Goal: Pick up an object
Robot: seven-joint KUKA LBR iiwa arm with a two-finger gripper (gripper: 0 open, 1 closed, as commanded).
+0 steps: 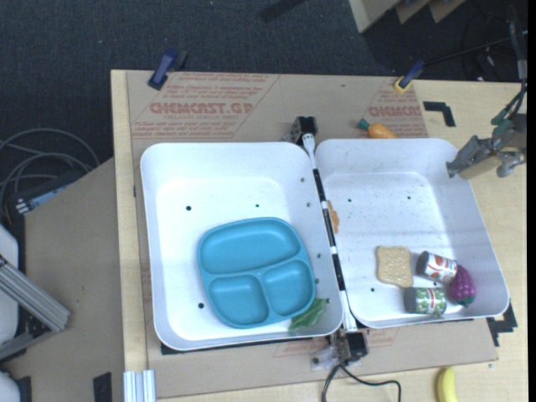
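The right bin [394, 182] holds a cluster near its front right corner: a tan slice of toast [394, 266], a red and white can [437, 265] lying on its side, a green can [427, 300] and a purple bunch of grapes [461, 285]. A small orange piece [332, 218] lies against the divider. In the left bin [167, 182] a blue divided plate [251, 270] lies flat, with a green leafy item [308, 315] at its front right corner. My gripper [473, 157] hangs over the right bin's far right corner, well away from the cluster and with nothing seen in it.
An orange carrot-like toy [379, 130] lies on the bench behind the right bin. A yellow banana [446, 385] lies on the bench in front of it. Blue clamps [166, 68] sit at the board's far edge. The far half of each bin is bare.
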